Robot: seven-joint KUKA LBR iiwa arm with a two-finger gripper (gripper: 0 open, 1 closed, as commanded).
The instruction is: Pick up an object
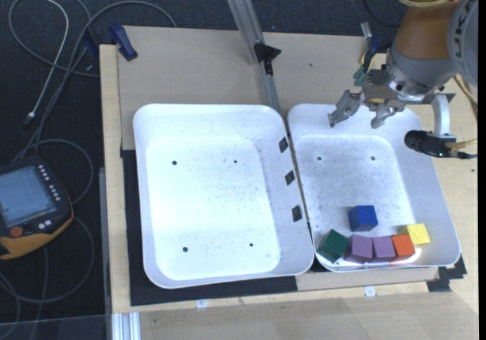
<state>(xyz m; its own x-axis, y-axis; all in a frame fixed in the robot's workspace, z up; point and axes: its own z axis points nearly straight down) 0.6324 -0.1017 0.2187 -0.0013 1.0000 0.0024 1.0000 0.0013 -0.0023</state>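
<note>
Leftmost, a teach pendant [26,198] lies off the surface [190,65]; the left bin [152,122] holds nothing. Next, the right bin [304,126] carries, along its near edge, a green cube [332,243], blue cube [363,217], two purple cubes [372,247], orange cube [402,246] and yellow cube [418,234]. The tool [355,113], fingers spread wide and holding nothing, hangs over the far rim, well apart from the cubes; judged so, no pick has been made.
</note>
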